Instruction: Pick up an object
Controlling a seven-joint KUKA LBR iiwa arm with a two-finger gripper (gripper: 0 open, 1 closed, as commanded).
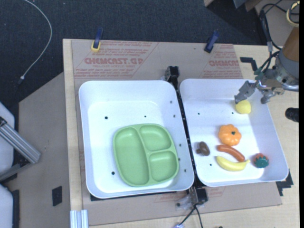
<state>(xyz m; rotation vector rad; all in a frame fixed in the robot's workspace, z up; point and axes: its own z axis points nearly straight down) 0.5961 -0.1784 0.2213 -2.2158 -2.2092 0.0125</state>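
Small, round yellow lemon (243, 107) near right bin's (209, 87) far wall. Claw (256, 92) spread wide just above lemon, gripping nothing. Arm cut off at frame's right edge.

From my station I see the gripper (255, 93) over the far side of the right bin (209, 167), its fingers spread. A yellow lemon (243, 107) sits just below its left finger (244, 92), not between the fingers. Nearer the camera from it lie an orange pumpkin (230, 135), a sausage (231, 152), a banana (231, 164), a red-and-green piece (260, 160) and a brown lump (203, 148). Far to its left, the other bin (95, 113) holds a green divided plate (145, 154).
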